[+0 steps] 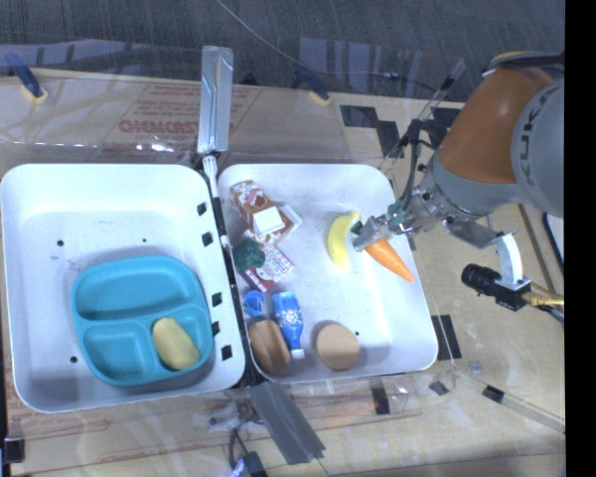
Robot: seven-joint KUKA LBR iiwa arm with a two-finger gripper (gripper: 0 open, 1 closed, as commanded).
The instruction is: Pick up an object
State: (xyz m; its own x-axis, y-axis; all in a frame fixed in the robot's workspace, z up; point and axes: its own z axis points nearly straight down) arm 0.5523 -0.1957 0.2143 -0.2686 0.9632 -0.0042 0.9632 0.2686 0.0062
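Your two-finger gripper (371,233) sits low in the white plastic bin on the right (402,311), near its right edge, because that is where the nearest toys lie. It is just beside the pointy orange plastic carrot (389,257) and the curved yellow plastic banana (338,239), right between them. You cannot tell from here if the fingers are wide or closed, and nothing shows between them, so you should not count anything as held yet. The carrot looks like the thing to pick; it lies flat with its thin tip toward the bin's right edge. It looks smooth and hard, so it may slip. Along the left edge of this bin lie a crinkly clear snack packet (261,217), a small dark green lump (248,254) and a shiny blue packet (286,318). Near the front edge sit two round brown toy buns (336,346). In the white plastic bin on the left (40,197), a blue plastic tray with sections (129,296) holds a smooth yellow toy potato (176,342).
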